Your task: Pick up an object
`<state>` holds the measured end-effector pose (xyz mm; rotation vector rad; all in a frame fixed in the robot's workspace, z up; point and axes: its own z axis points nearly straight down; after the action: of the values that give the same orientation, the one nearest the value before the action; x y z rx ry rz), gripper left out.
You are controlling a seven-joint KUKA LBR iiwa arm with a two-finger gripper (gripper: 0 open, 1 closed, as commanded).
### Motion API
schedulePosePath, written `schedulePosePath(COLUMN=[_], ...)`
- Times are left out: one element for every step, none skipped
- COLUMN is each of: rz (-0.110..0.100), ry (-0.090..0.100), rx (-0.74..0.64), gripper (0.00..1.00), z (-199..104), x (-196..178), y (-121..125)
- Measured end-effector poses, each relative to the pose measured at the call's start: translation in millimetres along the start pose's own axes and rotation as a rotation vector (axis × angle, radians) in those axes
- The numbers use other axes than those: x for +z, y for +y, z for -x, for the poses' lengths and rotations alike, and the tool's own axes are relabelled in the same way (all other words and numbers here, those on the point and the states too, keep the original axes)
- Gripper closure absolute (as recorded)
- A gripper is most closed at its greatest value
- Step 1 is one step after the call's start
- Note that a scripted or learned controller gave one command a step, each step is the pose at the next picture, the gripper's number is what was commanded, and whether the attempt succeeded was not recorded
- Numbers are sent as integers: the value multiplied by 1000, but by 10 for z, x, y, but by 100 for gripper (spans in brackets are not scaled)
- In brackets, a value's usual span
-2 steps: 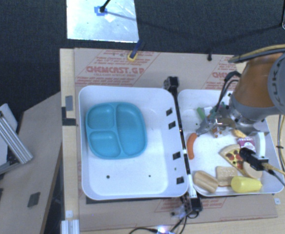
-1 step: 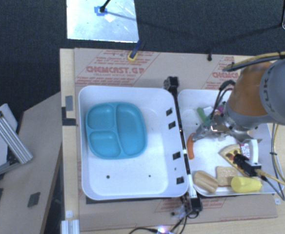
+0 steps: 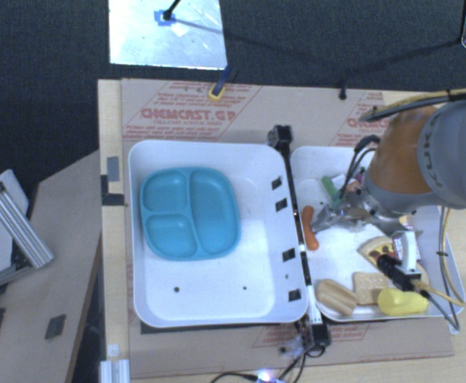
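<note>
Grey metal hand (image 3: 322,218) is low in the right white bin (image 3: 337,164) — grip state cannot be told. Its tip sits just beside the orange-red sausage-shaped toy (image 3: 308,228) lying along the bin's left wall. Left white bin (image 3: 209,298) holds a blue divided plate (image 3: 190,212).

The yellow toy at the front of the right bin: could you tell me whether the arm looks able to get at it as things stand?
Probably yes. The yellow toy lies uncovered near the bin's front edge, beside a cracker, and the gripper hangs in the same bin.
</note>
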<state>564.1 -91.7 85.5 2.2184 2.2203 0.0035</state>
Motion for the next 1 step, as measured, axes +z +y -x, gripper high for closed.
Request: schedulePosePath(rz=[0], ry=[0], rx=[0], gripper=[100], z=[0], x=[-105], y=[0])
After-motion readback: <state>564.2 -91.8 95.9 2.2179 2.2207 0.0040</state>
